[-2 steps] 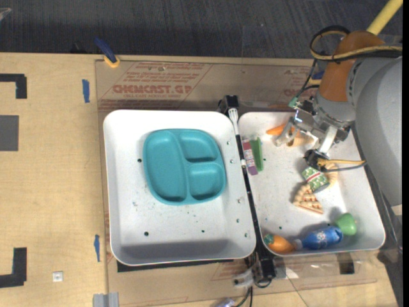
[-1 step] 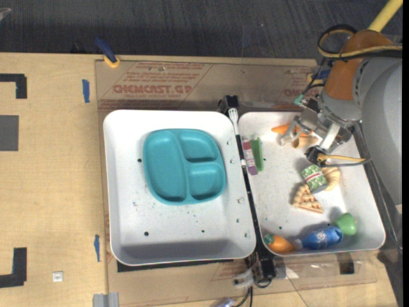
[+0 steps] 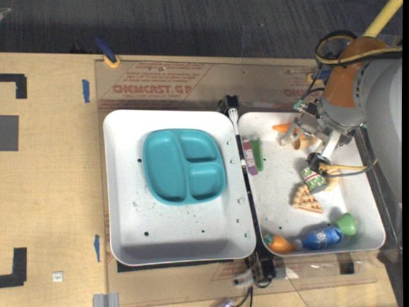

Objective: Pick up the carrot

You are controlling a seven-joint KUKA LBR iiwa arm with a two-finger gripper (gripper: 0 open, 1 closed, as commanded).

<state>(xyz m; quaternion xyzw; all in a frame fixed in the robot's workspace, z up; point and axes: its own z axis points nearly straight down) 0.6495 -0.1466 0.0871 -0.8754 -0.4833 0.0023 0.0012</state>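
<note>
Camera view: gripper [image 3: 294, 135] hanging right by the carrot [image 3: 281, 128], can't tell finger spread or grip. Small, orange, lying flat in right bin [image 3: 275, 190].

Even, fairly bright overhead light; soft shadows under the two shallow white plastic bins [image 3: 128, 235]; slightly soft focus overall.

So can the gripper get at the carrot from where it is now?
Probably yes. The carrot lies in the open near the top of the right bin, nothing on it, and the gripper hangs just beside it. The bin wall close behind could cramp the approach.
</note>
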